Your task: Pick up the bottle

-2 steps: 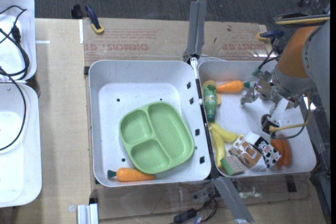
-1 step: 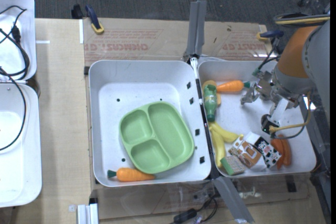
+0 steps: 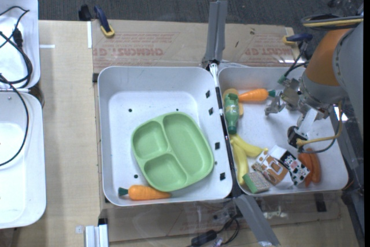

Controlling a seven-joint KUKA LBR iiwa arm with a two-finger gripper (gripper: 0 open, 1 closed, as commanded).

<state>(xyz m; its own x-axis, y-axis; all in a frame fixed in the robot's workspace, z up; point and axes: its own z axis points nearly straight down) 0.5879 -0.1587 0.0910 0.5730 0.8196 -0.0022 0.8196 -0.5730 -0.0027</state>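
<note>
A pale wooden bench (image 3: 63, 124) stands on dark grey carpet, with a sheet of brown cardboard (image 3: 156, 43) under the far side of two shallow white bins set side by side. The left bin (image 3: 115, 95) holds a green three-compartment plate (image 3: 172, 151), lying flat near the bin's middle, and a toy carrot (image 3: 143, 192) lying along the near wall, just beside the plate's near edge. The right bin (image 3: 254, 75) holds the green bottle (image 3: 231, 112), which lies on its side close to the bin's left wall, next to a yellow piece at its far end. A second toy carrot (image 3: 254, 95) lies near the far wall, just right of the bottle's far end. Nearer the camera, a yellow banana (image 3: 243, 150) rests below the bottle, and beside it sit a small printed carton (image 3: 269, 168), a black-and-white patterned box (image 3: 296, 169) and a red-orange item (image 3: 312, 166) towards the right wall. The grey arm with its orange band (image 3: 324, 61) reaches in from the right, and the gripper (image 3: 276, 104) hovers over the right bin's far half, right of the second carrot and well apart from the bottle. Its fingers look spread apart, with nothing between them.
</note>
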